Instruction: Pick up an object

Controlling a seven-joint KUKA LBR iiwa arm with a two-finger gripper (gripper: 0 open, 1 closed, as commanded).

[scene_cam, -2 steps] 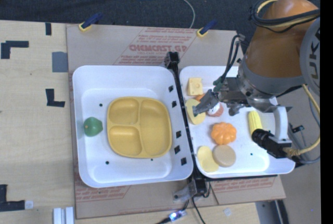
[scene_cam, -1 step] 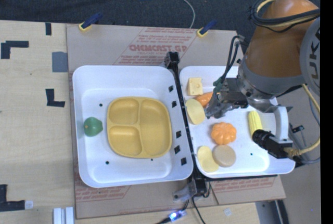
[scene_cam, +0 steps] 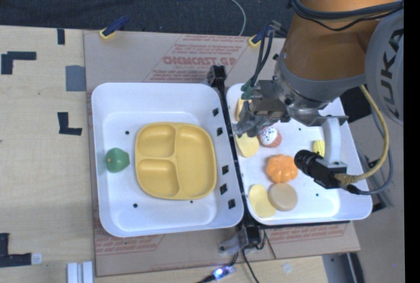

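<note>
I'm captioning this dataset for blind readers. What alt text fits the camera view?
A grey and orange robot arm reaches into the right white bin, its claw low among small toy foods, including an orange pumpkin. The left white bin holds a yellow divided plate and a small green object.

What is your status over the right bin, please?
Pincer low in right bin, grip unclear. Orange pumpkin untouched. Speckled ball beside pincer.
</note>
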